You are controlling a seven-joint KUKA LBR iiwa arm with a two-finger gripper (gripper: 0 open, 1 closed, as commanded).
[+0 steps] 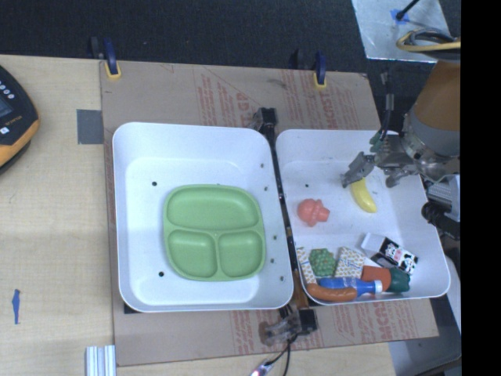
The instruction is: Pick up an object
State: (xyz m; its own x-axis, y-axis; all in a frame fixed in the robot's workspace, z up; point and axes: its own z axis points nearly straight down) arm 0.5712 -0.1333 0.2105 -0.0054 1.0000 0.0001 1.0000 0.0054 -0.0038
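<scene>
brown cardboard covers my bench [55,210], clamped at the far edge, and two white bins sit on it side by side. the left bin [141,178] carries a green divided plate [213,232]. the right bin [313,151] has everything i could pick: a yellow banana [364,197] near the middle, a pink toy [312,211] just left of it, and along the near wall a crowded row of a green patterned piece [322,262], a hot dog [332,292], a blue and orange bottle-like thing [374,282], and a small black and white box [393,254].

my tool [377,168] hangs over the right bin with its fingers spread open, holding nothing. one finger reaches down-left toward the banana's upper end and looks very close to it; i cannot tell whether it touches.

the banana seems the likeliest target, and the risks follow from that. it lies at a slant and it is curved and smooth, so if i close off its middle it may roll or squirt out sideways. my fingers seem to sit over its upper tip rather than its belly, so a straight descent could pinch only the end or push it toward the pink toy. coming down too low would jam the fingertips against the bin floor.
</scene>
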